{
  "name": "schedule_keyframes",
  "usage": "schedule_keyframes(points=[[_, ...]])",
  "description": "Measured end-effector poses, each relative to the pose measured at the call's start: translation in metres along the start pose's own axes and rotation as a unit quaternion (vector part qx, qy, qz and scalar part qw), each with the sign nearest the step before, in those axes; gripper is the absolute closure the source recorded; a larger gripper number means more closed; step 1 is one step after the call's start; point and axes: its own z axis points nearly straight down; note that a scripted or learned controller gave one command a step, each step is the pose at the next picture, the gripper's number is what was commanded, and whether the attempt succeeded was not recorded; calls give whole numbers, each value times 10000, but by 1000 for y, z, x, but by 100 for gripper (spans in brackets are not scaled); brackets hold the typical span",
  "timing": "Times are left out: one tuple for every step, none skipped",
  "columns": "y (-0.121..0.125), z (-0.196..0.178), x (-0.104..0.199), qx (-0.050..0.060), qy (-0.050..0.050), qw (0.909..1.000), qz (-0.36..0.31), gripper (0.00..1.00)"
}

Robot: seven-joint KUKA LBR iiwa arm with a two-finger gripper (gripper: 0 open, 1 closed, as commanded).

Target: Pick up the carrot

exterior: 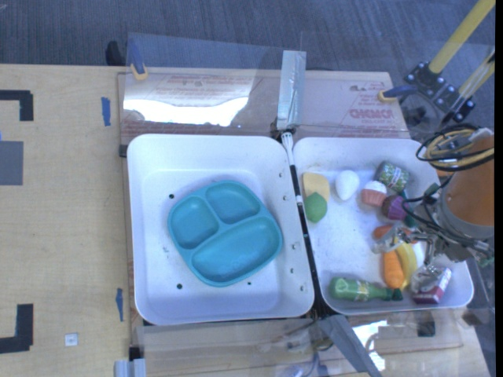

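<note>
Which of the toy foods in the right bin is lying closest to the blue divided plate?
The green round piece, at the right bin's left edge just below the yellow wedge. The carrot and green bottle lie farther away.

Single fixed camera above the worktop, looking down at a slant. Both white bins framed whole, side by side, at moderate range.

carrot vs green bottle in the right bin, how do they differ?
Colour: the carrot is orange, the green bottle is green with a yellowish label.
Pose: the carrot lies roughly along the bin's depth, the green bottle lies crosswise along the near wall.
Length: the green bottle looks longer.
Shared: both lie flat in the right bin, near the gripper.
</note>
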Motion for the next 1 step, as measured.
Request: schedule_keyframes(points=[[20, 0, -8, -3, 18, 9852, -1714, 0]])
